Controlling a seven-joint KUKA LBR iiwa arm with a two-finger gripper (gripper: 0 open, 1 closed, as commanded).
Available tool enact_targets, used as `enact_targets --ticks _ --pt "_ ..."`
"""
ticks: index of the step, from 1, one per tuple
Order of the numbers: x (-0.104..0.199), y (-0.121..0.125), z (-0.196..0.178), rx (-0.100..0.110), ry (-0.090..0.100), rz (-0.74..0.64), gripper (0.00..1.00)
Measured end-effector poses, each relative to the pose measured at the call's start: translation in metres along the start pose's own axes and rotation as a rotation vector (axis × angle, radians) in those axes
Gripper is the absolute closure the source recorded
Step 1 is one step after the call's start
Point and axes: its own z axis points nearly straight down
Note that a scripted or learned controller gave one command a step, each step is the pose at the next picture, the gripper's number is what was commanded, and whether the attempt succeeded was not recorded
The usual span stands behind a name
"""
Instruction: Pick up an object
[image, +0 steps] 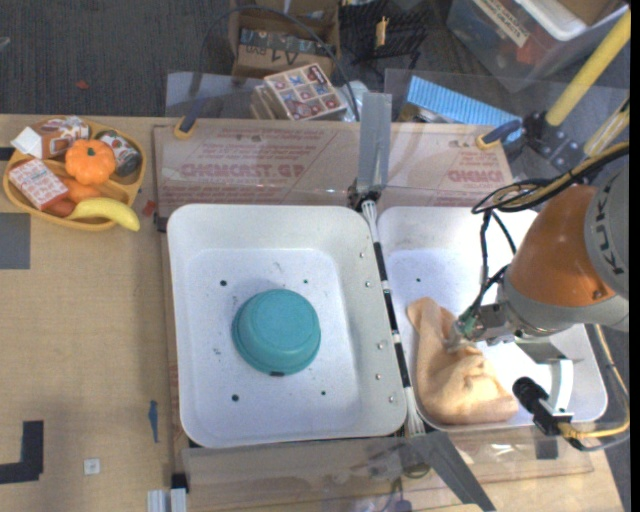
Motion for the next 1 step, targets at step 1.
enact_targets --ticks 1 --pt "-0.0001 0.0000 0.0000 0.000 0.000 0.000 0.00"
